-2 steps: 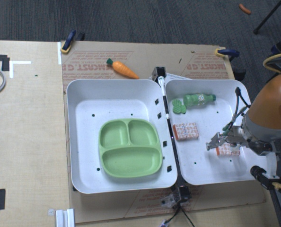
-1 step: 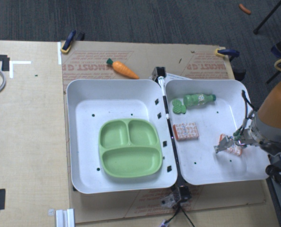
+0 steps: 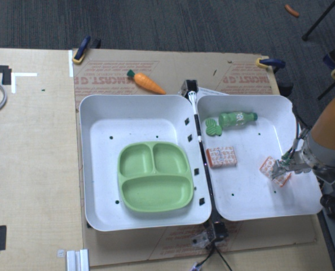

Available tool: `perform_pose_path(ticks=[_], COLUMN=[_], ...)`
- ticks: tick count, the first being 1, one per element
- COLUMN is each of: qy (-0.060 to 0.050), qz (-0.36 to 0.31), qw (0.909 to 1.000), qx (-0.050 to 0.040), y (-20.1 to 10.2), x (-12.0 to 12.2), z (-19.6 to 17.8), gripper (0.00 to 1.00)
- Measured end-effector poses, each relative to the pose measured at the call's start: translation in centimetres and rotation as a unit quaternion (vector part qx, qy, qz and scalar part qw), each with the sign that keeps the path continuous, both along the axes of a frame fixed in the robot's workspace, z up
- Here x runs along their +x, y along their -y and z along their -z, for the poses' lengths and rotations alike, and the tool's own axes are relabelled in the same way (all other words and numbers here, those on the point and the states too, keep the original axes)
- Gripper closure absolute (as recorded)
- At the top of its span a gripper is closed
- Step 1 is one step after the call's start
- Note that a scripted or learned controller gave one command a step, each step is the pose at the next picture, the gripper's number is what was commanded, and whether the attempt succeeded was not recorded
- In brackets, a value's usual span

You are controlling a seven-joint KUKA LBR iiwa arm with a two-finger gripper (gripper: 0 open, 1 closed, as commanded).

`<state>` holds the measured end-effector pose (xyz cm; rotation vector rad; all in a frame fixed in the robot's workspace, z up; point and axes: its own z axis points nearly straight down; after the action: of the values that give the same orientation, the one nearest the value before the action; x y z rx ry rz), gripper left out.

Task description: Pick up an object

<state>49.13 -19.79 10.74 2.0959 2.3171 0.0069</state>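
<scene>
While cardboard [image 3: 173, 72] lines the bench [image 3: 32, 168], I cannot tell the fingers' [image 3: 282, 171] state.

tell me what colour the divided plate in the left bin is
Light green; the divided plate shows plainly in the camera view.

Two white bins [image 3: 94, 151], one green plate [image 3: 155, 176], one bottle [image 3: 235, 118], two small packets [image 3: 221, 157], one carrot [image 3: 148, 82].

place: robotics lab | cues: clamped cardboard [image 3: 173, 72] bench, two white bins [image 3: 94, 168], toy carrot [image 3: 146, 82], grey carpet [image 3: 156, 16]
</scene>
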Motion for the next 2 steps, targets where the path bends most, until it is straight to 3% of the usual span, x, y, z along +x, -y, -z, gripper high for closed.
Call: perform_pose_path(ticks=[1,2], qy=[0.0,0.001], qz=[0.0,0.0], qw=[1.0,1.0], qx=[0.0,-0.0005], y=[0.0,0.02], x=[0.0,0.1], z=[0.0,-0.97], gripper=[0.0,1.0])
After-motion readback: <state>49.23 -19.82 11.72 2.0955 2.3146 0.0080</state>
